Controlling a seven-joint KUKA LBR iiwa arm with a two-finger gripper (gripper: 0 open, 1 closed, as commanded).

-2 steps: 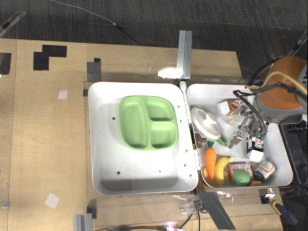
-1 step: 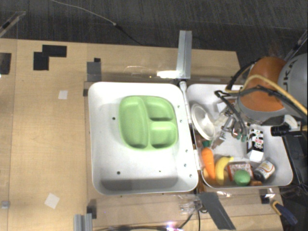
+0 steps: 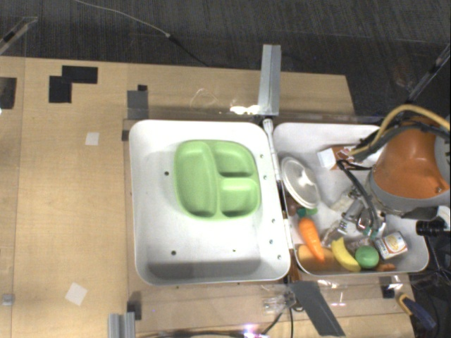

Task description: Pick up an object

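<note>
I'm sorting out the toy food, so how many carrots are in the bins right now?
1. The carrot lies in the right bin, near its front left, beside the banana. More could be hidden under the arm.

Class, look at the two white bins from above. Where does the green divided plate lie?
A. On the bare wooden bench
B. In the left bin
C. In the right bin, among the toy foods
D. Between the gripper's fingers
B: the green divided plate lies flat on the floor of the left bin, apart from the carrot and banana in the right bin.
</note>
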